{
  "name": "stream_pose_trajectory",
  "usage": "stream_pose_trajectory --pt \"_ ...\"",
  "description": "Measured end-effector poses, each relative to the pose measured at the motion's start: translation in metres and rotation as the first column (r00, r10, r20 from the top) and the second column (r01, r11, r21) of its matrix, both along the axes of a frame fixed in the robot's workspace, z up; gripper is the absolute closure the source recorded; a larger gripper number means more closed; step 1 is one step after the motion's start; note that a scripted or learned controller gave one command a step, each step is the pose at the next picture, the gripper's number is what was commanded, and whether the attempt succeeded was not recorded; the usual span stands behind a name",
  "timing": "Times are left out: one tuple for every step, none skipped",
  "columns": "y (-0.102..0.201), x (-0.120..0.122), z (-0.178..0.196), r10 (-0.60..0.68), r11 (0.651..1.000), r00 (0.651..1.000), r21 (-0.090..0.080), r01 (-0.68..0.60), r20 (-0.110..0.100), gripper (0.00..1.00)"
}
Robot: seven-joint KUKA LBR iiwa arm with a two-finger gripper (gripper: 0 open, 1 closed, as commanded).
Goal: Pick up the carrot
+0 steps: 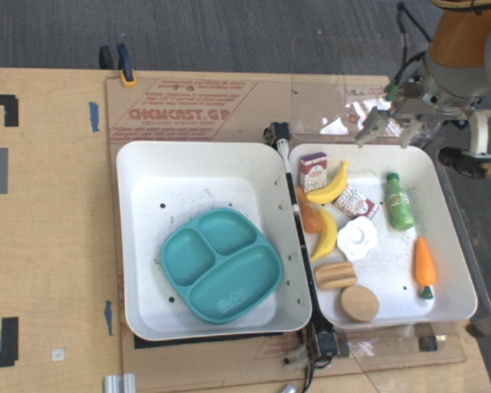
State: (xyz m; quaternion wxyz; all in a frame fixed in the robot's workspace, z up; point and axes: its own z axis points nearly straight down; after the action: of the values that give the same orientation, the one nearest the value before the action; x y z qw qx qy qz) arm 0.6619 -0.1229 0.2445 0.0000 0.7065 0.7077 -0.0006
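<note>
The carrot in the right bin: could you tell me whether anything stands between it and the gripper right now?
Nothing visible blocks it. The gripper hangs above the right bin's far edge, and the carrot lies uncovered near the bin's right wall. The green bottle lies roughly between them on the bin floor, apart from the carrot, so a descent from above looks clear.

Bench top (49,244) is light wood-toned board, with black square-bracket markings (2,109) along its left edge and small strips of blue tape (93,116) on the left side. A sheet of brown cardboard (180,109) with red printed lettering lies on the bench under the bins, held at its far left corner by a clamp (124,62) with a blue and orange grip. Beyond the far edge of the bench the floor (229,19) is dark grey carpet; lighting is even, with a bright glare patch (356,109) on the far right of the cardboard.
</note>
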Motion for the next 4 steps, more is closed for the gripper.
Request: stream_pose_trajectory --pt "0.012 0.004 -0.080 0.216 0.976 0.976 0.003 -0.216 -0.007 0.00" --pt "-0.101 -0.019 0.048 0.165 0.986 0.986 -0.016 -0.165 0.015 0.00" --pt "-0.099 -0.014 -0.106 0.216 0.976 0.976 0.007 -0.216 -0.012 0.00" --pt "-0.096 -0.066 -0.150 0.369 0.929 0.929 0.003 -0.370 0.008 0.00"
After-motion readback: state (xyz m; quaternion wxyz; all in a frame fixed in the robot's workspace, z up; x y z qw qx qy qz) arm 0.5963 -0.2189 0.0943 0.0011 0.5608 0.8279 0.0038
